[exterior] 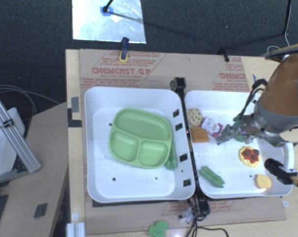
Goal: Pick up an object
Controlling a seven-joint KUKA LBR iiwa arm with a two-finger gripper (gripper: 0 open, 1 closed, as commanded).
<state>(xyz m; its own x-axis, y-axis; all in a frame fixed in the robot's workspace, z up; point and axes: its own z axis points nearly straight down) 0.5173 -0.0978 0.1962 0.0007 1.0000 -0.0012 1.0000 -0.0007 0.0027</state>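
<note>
My gripper (pixel 224 136) hangs low over the middle of the right bin (pixel 223 191), with the arm reaching in from the right. Its tip sits just right of a pink and white packet (pixel 212 126) and looks close to touching it. A brown toast square (pixel 199 135) lies left of the packet, and a round cookie (pixel 194 116) lies above that. A small pizza toy (pixel 249 155) sits below the wrist. A green pea pod (pixel 212 176) and a yellow piece (pixel 262 181) lie near the bin's front edge.
The left bin (pixel 97 181) holds a green divided plate (pixel 140 138) with a green leafy piece (pixel 172 154) at its right side. Another green toy (pixel 159 228) lies on the bench in front of the bins. A black divider with clips separates the bins.
</note>
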